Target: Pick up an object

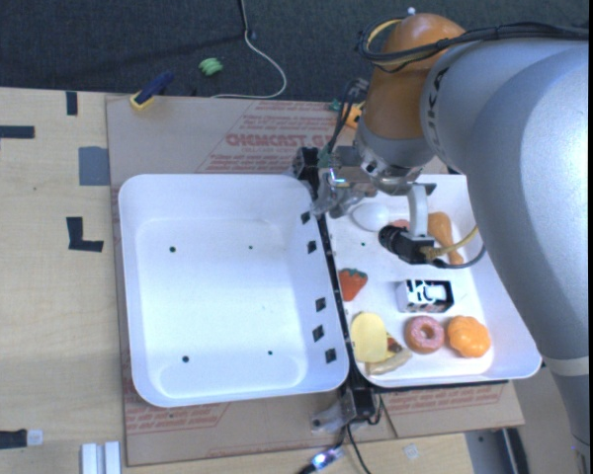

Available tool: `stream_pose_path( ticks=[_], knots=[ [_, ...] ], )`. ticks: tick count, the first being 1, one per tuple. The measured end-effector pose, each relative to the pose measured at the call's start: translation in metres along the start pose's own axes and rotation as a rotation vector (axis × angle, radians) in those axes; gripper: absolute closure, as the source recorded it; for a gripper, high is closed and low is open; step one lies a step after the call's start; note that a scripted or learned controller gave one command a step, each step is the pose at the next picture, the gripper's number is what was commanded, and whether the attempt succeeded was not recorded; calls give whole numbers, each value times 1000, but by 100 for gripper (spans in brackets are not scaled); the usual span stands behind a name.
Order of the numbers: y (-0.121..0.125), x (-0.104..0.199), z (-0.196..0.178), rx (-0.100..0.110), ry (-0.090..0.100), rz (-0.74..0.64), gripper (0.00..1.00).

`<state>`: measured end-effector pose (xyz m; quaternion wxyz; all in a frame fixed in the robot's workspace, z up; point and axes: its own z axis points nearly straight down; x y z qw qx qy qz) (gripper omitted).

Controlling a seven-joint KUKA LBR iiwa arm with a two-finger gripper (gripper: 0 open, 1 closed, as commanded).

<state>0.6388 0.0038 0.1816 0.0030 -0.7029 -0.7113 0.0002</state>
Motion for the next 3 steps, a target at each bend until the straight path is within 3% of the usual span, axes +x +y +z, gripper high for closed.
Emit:
stream_pose_path(
  ticks=[1, 2, 3],
  knots=[
    [-18, 4, -31, -4, -3, 9, 100],
    [-35, 88, -60, -4, -2, 3, 100],
    [6, 108, -159, -16, -2, 7, 100]
  ],
)
